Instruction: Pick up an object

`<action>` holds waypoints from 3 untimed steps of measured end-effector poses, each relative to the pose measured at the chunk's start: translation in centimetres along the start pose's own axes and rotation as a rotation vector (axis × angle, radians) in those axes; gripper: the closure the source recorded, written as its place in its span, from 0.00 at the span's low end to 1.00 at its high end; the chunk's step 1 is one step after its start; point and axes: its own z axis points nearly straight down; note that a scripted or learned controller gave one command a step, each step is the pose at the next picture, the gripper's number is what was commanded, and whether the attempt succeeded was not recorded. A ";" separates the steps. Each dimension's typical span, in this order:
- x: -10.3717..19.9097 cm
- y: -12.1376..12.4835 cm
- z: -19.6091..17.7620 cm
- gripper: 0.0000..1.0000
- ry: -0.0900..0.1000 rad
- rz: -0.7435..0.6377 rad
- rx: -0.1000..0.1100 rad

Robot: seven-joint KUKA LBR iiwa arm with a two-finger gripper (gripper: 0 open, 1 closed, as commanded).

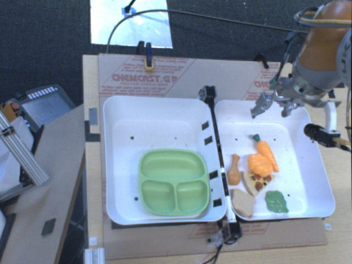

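Carrot [266,150], leafy end up-left

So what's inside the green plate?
The green plate in the left bin has three sections, and all three look bare green. Nothing covers them. What is under the plate cannot be seen. The toy food sits in the right bin.

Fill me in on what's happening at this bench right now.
A grey and orange robot arm reaches in from the right, its gripper open and holding nothing, above the far edge of the right bin. That bin holds toy food clustered near its front left: a carrot, an orange lump, a drumstick, a pizza slice, a tan bread piece and a green leaf. The left bin holds a green divided plate. Nothing has been picked up yet.
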 end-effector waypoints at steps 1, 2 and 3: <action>0.0 0.2 -0.8 0.00 -0.001 -0.002 -0.012; -0.9 -0.2 4.7 0.00 -0.001 0.001 -0.008; -0.4 -0.5 9.0 0.00 0.000 0.000 -0.009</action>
